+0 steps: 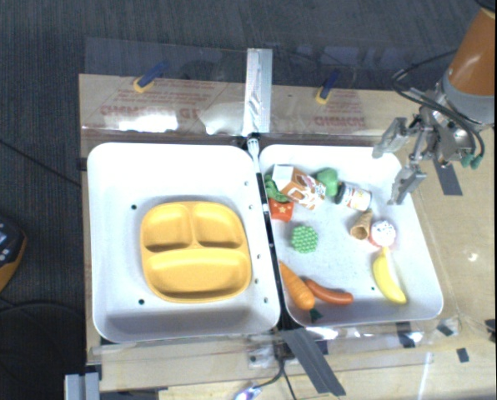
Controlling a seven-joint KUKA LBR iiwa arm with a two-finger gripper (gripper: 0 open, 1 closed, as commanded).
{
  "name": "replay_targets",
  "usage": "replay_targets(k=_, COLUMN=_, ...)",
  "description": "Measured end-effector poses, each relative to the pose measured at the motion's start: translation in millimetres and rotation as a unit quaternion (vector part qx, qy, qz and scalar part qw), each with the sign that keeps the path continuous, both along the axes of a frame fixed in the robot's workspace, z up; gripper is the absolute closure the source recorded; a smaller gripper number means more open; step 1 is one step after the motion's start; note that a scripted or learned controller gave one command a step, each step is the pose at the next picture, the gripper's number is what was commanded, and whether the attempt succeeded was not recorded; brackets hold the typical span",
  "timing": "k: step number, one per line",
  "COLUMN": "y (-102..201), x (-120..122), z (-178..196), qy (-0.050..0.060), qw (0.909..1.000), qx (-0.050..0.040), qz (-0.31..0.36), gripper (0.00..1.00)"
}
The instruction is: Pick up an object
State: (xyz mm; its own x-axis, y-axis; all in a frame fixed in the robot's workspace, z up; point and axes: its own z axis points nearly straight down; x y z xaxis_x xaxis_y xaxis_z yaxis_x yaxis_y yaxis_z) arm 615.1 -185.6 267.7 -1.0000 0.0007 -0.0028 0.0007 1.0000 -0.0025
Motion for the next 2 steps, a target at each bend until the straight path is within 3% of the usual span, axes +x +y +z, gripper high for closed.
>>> replay_targets(k=1, y=1, x=-13, z=-96, qy=0.0, qw=0.9999, qx=-0.0001, qz=0.013, gripper=0.0)
replay_targets(k=2, y=-14, x=-108, z=-177, qy=-0.004, qw=0.9936, qx=0.0012, qz=-0.113, gripper=0.0)
